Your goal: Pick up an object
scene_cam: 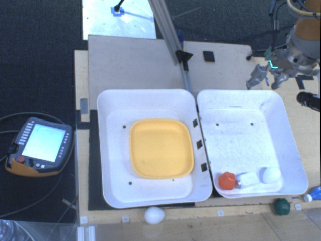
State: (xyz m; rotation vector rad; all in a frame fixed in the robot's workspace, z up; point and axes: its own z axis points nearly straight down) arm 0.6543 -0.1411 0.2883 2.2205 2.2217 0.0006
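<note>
The gripper (266,79) is held above the right bin (288,129) at its far rim, fingers seemingly spread and empty. The orange object (227,181) at the bin's near wall should be approached vertically.

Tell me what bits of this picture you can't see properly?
- Arm: cut off by the camera view's top right edge.
- Blue thing: cut by the right edge, too small to name.
- White object beside the orange ball: blurred against the right bin.
- Pendant screen: glare washes it out.
</note>
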